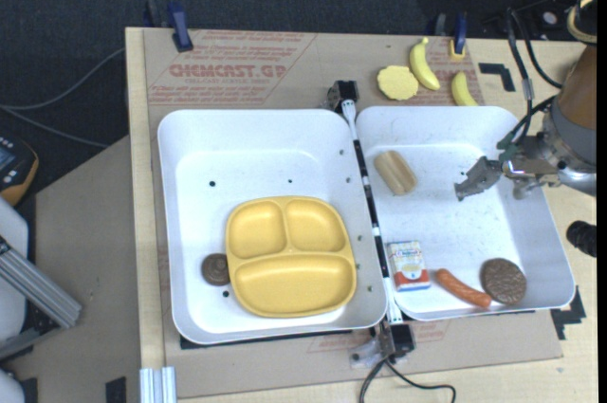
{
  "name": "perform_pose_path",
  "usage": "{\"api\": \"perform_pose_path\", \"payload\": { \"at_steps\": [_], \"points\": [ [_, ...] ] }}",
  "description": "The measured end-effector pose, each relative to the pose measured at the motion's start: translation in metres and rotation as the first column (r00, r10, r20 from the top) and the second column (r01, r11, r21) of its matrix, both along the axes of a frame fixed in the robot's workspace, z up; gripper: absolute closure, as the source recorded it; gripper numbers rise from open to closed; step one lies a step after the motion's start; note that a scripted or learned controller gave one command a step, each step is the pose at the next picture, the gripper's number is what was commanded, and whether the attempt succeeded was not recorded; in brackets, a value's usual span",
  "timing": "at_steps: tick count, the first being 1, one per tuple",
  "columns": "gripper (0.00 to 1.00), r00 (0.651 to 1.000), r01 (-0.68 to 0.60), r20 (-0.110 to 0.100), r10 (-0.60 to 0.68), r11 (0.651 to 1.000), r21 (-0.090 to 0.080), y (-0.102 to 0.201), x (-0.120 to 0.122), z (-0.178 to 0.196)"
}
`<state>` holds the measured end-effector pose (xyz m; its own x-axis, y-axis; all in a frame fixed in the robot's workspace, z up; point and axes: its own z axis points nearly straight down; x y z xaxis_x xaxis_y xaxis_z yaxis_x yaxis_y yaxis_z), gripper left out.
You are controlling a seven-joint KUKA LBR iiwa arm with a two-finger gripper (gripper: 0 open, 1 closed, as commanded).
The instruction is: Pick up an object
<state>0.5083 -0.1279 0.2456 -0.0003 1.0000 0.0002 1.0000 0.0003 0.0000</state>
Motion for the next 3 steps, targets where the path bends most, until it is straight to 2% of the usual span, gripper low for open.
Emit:
{"api": "perform_pose_path", "payload": {
  "at_steps": [1, 2, 3],
  "points": [
    [0.0, 1.0, -0.005, -0.002, 0.005, 1.0, 0.001, 0.044, 0.039, -0.041],
    [0.0, 1.0, 0.006, 0.008, -0.006, 1.0, -0.001, -0.012, 0.102, -0.165],
    [0.0, 1.0, 0.006, 0.003, -0.006, 1.0, 0.001, 0.012, -0.017, -0.157]
  ]
}}
